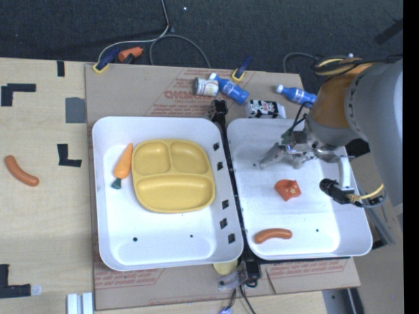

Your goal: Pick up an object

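Low in the frame a sausage (272,235) is lying; we are hovering our gripper (270,160), fingers spread wide, up-left of the red piece (287,189), likely lining up a grab.

Faint red print on cardboard sheet (167,95) under bins; not legible.

2 shallow white bins sit side by side. The left bin (111,234) holds a yellow 3-compartment plastic plate (173,175) with an orange toy carrot (122,162) just beside it. In the right bin (347,241), the grey gripper (275,156) hangs above a red toy piece (287,190), with an orange toy sausage (272,235) nearer the front.
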You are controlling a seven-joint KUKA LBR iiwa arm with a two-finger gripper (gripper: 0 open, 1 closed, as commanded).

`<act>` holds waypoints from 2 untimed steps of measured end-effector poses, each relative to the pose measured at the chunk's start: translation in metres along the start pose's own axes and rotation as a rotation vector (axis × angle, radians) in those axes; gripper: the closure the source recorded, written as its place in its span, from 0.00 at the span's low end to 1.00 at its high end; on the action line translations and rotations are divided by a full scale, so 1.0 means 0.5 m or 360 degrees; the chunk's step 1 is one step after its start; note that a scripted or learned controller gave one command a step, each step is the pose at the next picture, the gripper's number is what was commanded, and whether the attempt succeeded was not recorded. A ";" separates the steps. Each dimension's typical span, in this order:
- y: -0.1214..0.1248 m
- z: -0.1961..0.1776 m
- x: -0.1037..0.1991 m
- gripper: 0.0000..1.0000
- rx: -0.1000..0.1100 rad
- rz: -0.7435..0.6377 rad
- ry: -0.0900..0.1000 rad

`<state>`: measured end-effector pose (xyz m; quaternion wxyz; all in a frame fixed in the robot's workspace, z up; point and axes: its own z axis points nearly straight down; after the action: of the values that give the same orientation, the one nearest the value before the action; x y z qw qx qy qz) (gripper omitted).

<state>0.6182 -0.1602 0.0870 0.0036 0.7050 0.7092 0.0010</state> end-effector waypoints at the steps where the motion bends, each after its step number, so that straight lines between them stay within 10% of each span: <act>1: -0.122 -0.002 -0.002 0.00 -0.0003 0.0010 0.0000; 2: -0.118 -0.022 -0.004 1.00 -0.0004 0.0009 -0.0004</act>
<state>0.5589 -0.1628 0.0976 0.0053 0.7070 0.7072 0.0010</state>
